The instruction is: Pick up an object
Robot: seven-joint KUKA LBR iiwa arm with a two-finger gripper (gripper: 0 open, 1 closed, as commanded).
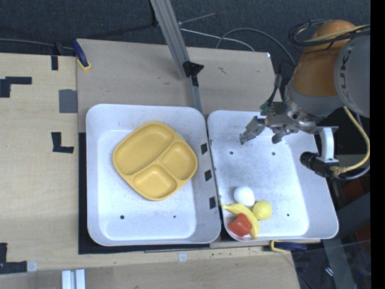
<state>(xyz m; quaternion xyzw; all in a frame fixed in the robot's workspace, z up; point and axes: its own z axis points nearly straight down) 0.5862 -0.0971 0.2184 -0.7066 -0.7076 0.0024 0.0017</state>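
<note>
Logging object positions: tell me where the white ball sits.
The white ball lies in the right bin, near its lower-left corner, just above the yellow and red toys.

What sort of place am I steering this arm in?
Likely a robot lab's pick-test bench: two white bins side by side, toy food in one, a yellow divided plate in the other, loose cables behind.

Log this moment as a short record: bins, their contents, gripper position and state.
left bin: one yellow divided plate, three compartments
right bin: white ball, yellow ball, banana, red object, clustered at the near left corner
gripper: over the far part of the right bin, fingers spread, nothing between them
task status: no object picked yet
</note>
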